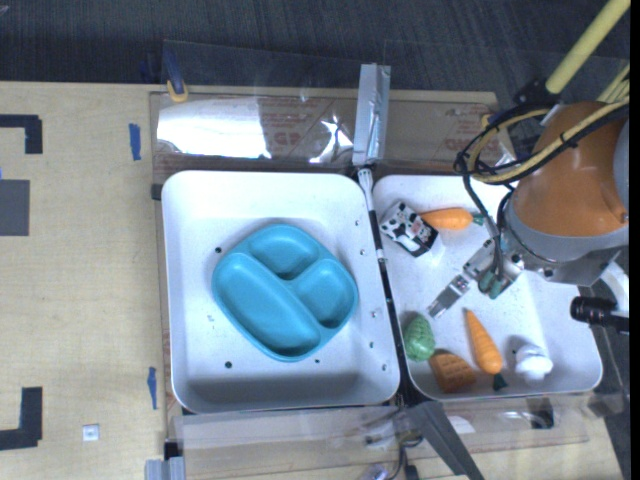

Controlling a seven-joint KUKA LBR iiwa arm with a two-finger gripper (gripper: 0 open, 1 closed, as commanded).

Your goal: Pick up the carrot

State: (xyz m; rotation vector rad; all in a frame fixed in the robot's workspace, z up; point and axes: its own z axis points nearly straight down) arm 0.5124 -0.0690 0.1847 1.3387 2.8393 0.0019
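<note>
Not grabbed yet. End effector (455,293) hovering in right bin (570,378), fingers look open, nothing between them. Carrot (483,340) lying just below-right of it, untouched. Whole descent and grasp left.

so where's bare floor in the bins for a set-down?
Left bin: strips around the blue plate, widest at its near edge. Right bin: bare patch between the hand and black-and-white toy; near edge crowded by carrot.

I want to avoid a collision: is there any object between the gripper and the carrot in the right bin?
Nothing visible is in the way. The gripper hangs above bare bin floor, and the carrot lies just below and to its right in the view, with open space between them.
</note>
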